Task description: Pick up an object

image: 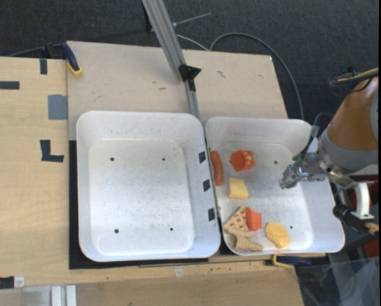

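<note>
The right bin point(267, 129) holds a sausage point(217, 167), red cup point(242, 160), cheese block point(238, 189) and food pieces point(254, 227) near its front edge. The gripper point(291, 176) hangs over its right side; I cannot tell its state.

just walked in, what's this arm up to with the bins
A robot arm reaches in from the right, its end effector over the right side of the right bin, with nothing visibly in it. Toy food lies in that bin's left half: a sausage, a red cup, a cheese block, a pizza slice and a yellow piece. Nothing looks picked up yet.
</note>
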Controlling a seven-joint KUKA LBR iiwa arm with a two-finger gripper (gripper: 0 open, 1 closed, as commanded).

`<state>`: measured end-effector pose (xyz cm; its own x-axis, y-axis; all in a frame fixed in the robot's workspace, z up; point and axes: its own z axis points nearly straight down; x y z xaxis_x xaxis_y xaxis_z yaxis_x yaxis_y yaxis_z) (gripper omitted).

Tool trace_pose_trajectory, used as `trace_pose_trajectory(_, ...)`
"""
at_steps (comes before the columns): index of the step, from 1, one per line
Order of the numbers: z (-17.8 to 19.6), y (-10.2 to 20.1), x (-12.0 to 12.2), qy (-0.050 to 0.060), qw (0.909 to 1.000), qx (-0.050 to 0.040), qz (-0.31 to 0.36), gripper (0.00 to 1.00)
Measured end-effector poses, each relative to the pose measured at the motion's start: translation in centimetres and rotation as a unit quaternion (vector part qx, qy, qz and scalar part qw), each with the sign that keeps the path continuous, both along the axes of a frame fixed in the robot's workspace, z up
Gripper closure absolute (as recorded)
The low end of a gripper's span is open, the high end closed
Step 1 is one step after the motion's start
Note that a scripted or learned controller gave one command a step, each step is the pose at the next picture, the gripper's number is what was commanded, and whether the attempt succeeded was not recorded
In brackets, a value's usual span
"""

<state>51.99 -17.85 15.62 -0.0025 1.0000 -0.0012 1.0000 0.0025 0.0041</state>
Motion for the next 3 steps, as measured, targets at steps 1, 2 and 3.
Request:
trace_pose_trajectory(1, 5.0, 0.0, 0.1, 0.000, 1.0000, -0.0003, 0.000, 1.00)
trace_pose_trajectory(2, 5.8, 6.3, 0.4, 0.002, 1.0000, 0.0017, 0.003, 1.00)
trace_pose_trajectory(3, 5.8, 11.0, -0.3, 0.003, 1.0000, 0.0013, 0.002, 1.00)
